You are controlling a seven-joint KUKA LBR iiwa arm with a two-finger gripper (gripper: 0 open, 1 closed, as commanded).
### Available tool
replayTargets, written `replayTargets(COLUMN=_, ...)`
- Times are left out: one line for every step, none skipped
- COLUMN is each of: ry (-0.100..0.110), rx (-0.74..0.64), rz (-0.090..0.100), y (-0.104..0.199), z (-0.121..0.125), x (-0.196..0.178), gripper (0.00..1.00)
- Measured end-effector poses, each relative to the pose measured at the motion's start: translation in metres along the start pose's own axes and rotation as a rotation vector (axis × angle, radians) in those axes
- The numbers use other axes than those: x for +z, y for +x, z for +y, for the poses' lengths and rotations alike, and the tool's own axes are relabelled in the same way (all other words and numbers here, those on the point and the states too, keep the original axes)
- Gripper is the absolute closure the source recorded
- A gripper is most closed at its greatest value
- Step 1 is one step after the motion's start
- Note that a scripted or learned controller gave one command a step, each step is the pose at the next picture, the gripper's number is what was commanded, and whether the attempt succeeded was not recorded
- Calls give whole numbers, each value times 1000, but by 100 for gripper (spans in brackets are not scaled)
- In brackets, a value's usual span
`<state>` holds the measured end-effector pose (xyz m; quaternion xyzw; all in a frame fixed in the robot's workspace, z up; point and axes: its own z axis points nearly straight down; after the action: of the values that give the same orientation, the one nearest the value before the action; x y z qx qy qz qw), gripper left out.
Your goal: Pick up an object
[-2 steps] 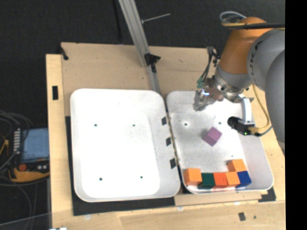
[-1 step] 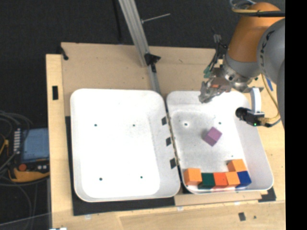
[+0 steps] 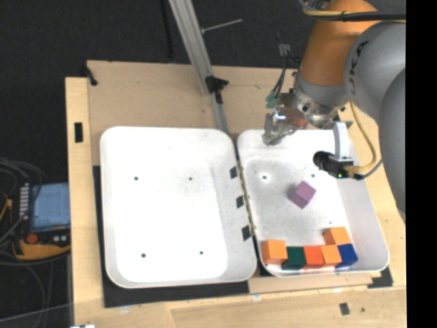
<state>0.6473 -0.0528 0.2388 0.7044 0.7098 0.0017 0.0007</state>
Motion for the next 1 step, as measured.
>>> replayTargets(ry=3, rx=0, rz=1, y=53, z=-11, x=-10, gripper=100)
